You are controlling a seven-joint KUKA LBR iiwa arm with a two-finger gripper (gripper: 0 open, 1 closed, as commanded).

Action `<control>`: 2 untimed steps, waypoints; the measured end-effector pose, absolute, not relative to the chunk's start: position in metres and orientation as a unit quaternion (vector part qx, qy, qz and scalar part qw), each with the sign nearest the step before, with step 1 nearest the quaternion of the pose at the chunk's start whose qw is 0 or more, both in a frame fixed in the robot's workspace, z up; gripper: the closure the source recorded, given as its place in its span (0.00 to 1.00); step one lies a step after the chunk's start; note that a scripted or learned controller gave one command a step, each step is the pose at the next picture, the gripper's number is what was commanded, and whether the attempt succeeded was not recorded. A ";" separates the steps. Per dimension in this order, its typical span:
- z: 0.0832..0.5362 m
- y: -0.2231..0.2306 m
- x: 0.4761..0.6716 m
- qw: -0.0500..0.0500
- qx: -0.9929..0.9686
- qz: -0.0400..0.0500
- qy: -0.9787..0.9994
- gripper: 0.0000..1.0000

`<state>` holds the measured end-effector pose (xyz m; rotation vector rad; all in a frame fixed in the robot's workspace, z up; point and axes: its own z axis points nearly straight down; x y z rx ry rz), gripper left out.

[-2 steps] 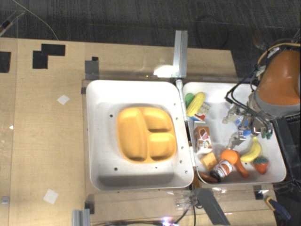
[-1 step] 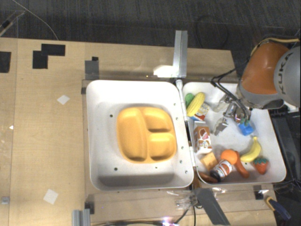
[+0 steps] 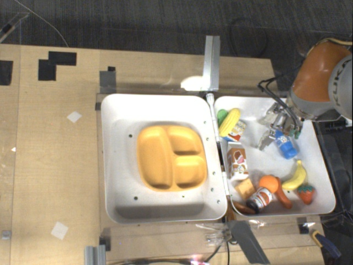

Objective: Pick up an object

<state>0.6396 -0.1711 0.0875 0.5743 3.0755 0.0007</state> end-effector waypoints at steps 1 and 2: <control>0.104 -0.177 0.663 0.001 0.284 0.000 0.959 0.00; 0.103 -0.173 0.663 0.002 0.303 -0.001 0.953 0.00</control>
